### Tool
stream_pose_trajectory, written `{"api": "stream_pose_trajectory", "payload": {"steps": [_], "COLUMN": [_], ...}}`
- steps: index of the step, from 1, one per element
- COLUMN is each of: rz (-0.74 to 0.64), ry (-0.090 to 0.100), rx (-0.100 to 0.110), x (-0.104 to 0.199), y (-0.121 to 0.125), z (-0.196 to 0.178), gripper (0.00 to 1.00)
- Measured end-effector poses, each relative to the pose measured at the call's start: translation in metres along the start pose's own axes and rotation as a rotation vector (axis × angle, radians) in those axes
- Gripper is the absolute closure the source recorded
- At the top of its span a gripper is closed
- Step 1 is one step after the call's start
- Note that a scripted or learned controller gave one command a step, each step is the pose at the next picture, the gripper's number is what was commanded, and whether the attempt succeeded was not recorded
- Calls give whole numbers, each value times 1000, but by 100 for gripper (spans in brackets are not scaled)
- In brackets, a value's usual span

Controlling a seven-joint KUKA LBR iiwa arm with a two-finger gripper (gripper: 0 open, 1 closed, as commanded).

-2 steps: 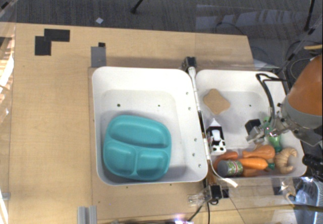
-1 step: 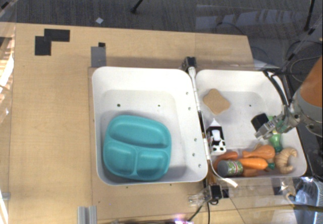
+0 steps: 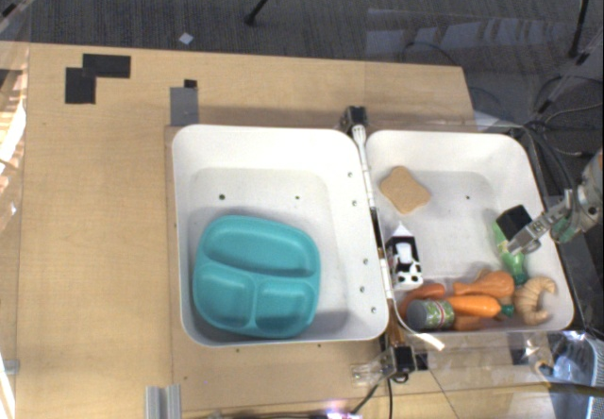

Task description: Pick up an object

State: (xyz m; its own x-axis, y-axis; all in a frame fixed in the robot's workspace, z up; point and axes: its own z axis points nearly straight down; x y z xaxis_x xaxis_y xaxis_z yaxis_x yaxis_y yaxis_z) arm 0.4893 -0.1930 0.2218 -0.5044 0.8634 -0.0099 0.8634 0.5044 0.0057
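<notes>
The right bin (image 3: 453,148) holds several toy foods. A tan bread slice (image 3: 403,189) lies near its back left. By the left wall stands a black-and-white cow-patterned carton (image 3: 405,259). Along the front wall lie a red sausage (image 3: 422,292), a green-labelled can (image 3: 432,315), an orange carrot (image 3: 475,307) and a tan croissant (image 3: 536,298). A green vegetable (image 3: 507,254) lies by the right wall. My gripper (image 3: 522,230) reaches in from the right edge and hangs low over that green vegetable, with a black part at its tip.
The left bin (image 3: 264,148) holds a teal divided plate (image 3: 255,274). A metal clamp bar (image 3: 363,162) runs along the seam between the bins. Cables and hardware sit past the right bin's right and front edges.
</notes>
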Motion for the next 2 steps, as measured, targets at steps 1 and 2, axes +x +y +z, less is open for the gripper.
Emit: {"api": "stream_pose_trajectory", "payload": {"steps": [1, 2], "rz": [216, -40], "ry": [7, -1], "rx": [4, -3], "x": [-10, -12], "y": [-7, -5], "z": [49, 12], "gripper": [100, 100]}}
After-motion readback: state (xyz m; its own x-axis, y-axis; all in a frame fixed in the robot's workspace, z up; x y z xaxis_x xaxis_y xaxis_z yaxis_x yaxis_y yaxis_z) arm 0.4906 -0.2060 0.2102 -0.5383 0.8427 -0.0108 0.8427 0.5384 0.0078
